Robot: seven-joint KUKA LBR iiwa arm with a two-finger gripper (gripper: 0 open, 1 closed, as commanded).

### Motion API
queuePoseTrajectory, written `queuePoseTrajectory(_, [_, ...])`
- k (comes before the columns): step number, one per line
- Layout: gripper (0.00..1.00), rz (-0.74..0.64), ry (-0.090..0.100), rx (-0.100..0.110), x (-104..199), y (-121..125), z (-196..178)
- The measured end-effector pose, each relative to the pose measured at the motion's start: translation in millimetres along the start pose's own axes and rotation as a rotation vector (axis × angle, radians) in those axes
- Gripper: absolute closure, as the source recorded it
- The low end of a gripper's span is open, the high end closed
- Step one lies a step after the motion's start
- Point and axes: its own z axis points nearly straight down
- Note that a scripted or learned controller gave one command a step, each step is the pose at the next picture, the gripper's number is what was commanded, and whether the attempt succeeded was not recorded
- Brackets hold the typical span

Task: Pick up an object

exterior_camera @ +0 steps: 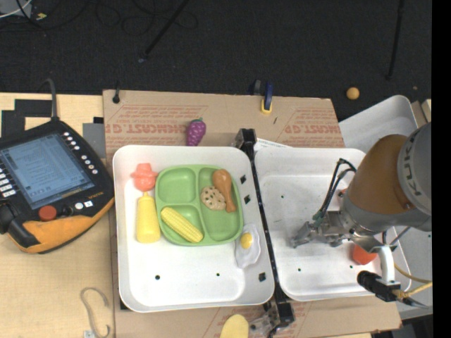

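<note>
My arm (405,182): grey casing, wide orange band above wrist; black cables looping down to grey metal gripper (303,236).

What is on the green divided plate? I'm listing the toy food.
On the green plate: a corn cob, a cookie and a drumstick lying partly over the cookie, covering its edge.

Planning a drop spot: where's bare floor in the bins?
Left bin: bare strip along the near edge, below the green tray and yellow bottle; upper half crowded. Right bin: bare far-left area; gripper and orange object fill the near right.
</note>
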Motion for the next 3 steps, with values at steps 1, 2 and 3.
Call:
queuePoseTrajectory(1, [1.0,0.008,0.0,-0.002,-2.5,0.0,-12.9])
queuePoseTrajectory(2, [1.0,0.008,-0.003,-0.008,-10.7,2.0,-57.6])
queuePoseTrajectory(3, [1.0,0.001,-0.003,-0.01,-7.1,10.7,-105.7])
